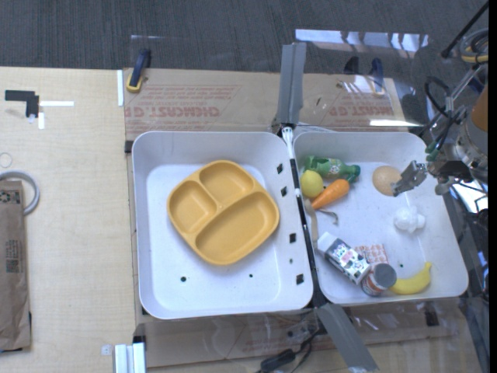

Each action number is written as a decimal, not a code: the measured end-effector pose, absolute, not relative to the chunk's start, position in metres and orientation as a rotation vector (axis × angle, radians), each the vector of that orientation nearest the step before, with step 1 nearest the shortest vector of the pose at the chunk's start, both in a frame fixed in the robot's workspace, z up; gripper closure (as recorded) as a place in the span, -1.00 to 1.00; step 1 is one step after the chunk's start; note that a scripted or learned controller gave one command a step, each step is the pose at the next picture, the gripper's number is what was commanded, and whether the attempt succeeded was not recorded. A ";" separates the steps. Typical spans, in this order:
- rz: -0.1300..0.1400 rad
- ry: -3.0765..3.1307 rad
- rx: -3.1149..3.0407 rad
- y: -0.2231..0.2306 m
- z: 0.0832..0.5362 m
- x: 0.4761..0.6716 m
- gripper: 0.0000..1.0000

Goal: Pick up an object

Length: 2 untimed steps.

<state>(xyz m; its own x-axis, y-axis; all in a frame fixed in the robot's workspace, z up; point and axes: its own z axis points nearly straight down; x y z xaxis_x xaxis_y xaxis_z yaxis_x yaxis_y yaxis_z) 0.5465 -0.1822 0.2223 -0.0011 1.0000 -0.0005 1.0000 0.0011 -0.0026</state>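
The right bin (446,231) holds several items. A tan rounded object (384,179) lies near its far wall, and a white crumpled lump (409,221) sits below it. Along the front are a yellow banana (411,280), a can (377,280) and a small printed carton (347,259). At the left side lie an orange carrot (330,194), a yellow lemon (311,183) and a green packet (330,165). My gripper (427,182) hangs at the bin's right edge, open, with nothing between its fingers. Its left finger (407,179) is just right of the tan object.
The left bin (155,286) holds a yellow divided plate (224,210). A hinged divider (295,208) separates the bins. Cardboard (194,99) lies behind them, and a brown bag (12,255) sits at far left. Cables and the arm crowd the right edge.
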 end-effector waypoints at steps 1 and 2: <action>0.003 -2.304 -2.137 -0.180 0.166 0.606 -1.00; 0.002 -2.064 -2.367 -0.194 0.122 0.583 -1.00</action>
<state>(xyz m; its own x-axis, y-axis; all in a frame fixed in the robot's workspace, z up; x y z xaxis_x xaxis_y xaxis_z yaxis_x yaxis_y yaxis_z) 0.5828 -0.1945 0.1222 0.1362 0.9907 -0.0007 0.9907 -0.1362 -0.0014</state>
